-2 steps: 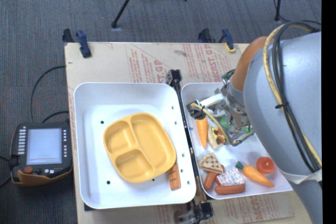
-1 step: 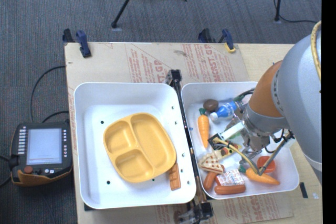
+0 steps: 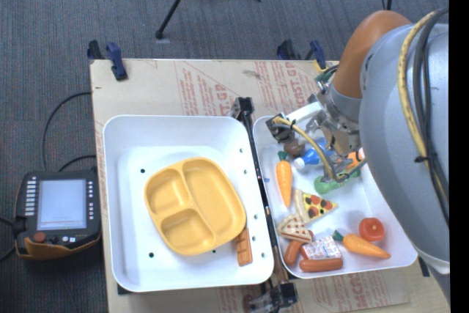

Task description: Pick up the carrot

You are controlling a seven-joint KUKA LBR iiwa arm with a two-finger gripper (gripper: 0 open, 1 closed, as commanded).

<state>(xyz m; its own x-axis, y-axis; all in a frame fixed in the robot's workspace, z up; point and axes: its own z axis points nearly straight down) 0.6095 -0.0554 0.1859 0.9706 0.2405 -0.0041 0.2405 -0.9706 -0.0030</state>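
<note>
Look at the gripper (image 3: pixel 338 171): it hangs low in the right bin (image 3: pixel 392 216), near the bin's upper middle, with the grey arm (image 3: pixel 410 113) and its orange band (image 3: pixel 370 48) coming in from the right above it. Its fingers point down at a small green piece (image 3: pixel 327 185), and their tips seem to touch or nearly touch it. You cannot tell how wide they stand, because the wrist and cables cover them.

There are two carrots. One carrot (image 3: pixel 283 183) lies upright in the view by the bin's left wall, just left of the gripper and apart from it. The second carrot (image 3: pixel 363 246) lies near the bin's lower right, beside a red tomato (image 3: pixel 371 229).

Between them you see a pizza slice (image 3: pixel 315 205), a sandwich piece (image 3: pixel 294 229) and a sausage (image 3: pixel 319 265). The left bin (image 3: pixel 132 143) holds a yellow tray (image 3: pixel 194 205).
</note>
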